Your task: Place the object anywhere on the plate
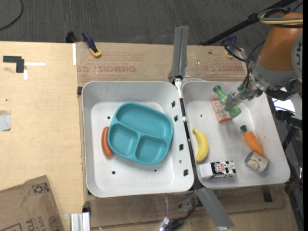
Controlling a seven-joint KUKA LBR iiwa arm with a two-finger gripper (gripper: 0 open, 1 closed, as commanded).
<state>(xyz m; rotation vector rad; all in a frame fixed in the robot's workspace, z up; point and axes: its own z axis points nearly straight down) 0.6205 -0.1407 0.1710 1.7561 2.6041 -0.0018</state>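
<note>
Up near the right bin's (276, 129) far edge, the claw (236, 99) sits clamped around the green bottle (227, 101), presumably bound for the plate (140, 134).

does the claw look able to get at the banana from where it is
Probably yes. The banana lies alone on the floor of the right bin, nothing over it, and the claw hangs by the green bottle in that bin.

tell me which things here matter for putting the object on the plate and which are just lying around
Job in hand:
- gripper, down at the green bottle
- teal divided plate

Lying about:
- banana
- carrot
- hot dog
- small milk carton
- small can
- red and white packet
</note>
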